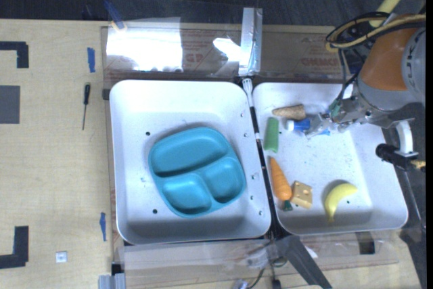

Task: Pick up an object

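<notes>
Over on the right side: the arm (392,71) comes in from the edge, grey with that orange band, hanging over the back part of the right bin (385,213).
Gripper: gripper (323,124) sits low over the back of the right bin, just beside a small blue thing (302,124) — can't make out what that is, too small.
Fingers: honestly can't tell if they're spread or pressed together, it's all metal glare and cables there. Nothing visibly between them.
Right bin, back: a tan, roll-shaped piece (289,111) lies just behind the blue thing, and a green stick-shaped item (272,134) lies along the left wall.
Right bin, front: carrot (280,183) with its tip pointing toward the back, a tan cracker-looking square (302,195) just beside it, and a yellow banana (337,197) a bit further right. All lying loose on the bin floor, well apart from the gripper.
Left bin: left bin (128,145) carries a blue divided plate (196,169) with three compartments, sitting roughly in the middle, turned at an angle.
Counter: wooden counter (47,166) to the left has black corner marks and bits of blue tape — plus a thin dark tool (86,105) lying near the left bin.
Behind the bins: a clear shiny sheet (176,44) catching a lot of light.
</notes>
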Action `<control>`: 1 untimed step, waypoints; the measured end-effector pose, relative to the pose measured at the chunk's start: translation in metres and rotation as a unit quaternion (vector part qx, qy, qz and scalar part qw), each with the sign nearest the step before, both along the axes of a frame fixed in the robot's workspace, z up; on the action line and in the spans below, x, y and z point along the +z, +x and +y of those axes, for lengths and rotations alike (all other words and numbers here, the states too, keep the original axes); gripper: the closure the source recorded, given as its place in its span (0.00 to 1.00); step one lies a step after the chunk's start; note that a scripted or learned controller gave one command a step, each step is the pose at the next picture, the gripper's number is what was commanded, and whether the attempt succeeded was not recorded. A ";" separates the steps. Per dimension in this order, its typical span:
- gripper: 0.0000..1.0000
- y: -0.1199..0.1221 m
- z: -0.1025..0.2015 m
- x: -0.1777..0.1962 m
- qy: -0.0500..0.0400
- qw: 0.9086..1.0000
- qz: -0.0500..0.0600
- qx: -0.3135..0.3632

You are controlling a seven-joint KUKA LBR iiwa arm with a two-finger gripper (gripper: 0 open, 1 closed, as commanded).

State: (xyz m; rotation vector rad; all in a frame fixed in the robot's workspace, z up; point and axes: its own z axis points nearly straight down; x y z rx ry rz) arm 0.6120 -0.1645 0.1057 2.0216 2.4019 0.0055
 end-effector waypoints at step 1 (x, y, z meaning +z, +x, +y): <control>0.00 0.050 0.067 -0.019 -0.001 0.999 -0.001 0.045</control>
